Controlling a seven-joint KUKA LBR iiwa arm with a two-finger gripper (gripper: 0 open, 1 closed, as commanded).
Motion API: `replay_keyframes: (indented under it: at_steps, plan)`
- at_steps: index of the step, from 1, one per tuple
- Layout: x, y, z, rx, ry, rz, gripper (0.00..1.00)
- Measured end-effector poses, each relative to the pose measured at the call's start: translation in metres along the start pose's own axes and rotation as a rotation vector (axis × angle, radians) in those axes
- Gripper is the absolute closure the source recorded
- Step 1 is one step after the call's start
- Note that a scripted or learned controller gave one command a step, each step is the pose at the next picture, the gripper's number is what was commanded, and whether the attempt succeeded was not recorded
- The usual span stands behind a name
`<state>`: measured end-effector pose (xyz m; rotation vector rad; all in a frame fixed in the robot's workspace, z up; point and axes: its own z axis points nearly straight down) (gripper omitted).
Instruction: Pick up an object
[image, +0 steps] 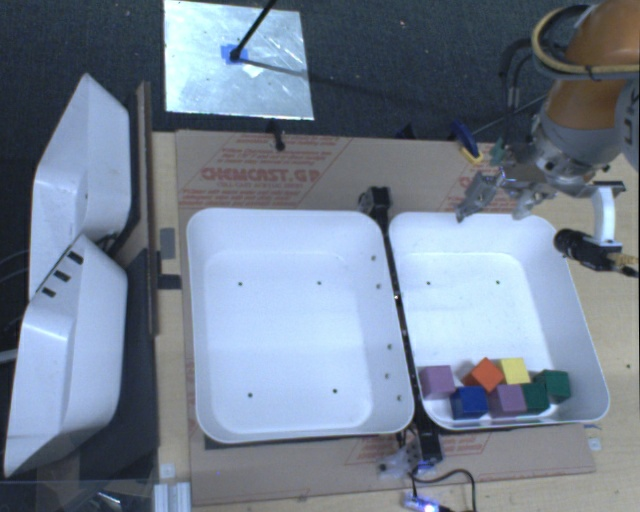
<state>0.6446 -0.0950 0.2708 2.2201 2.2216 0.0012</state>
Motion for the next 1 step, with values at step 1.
replay_keyframes:
  at_steps: [1]
  plan:
    - [0.008, -0.0844, -0.0557, -0.006, 0.0, 0.001, 0.0]
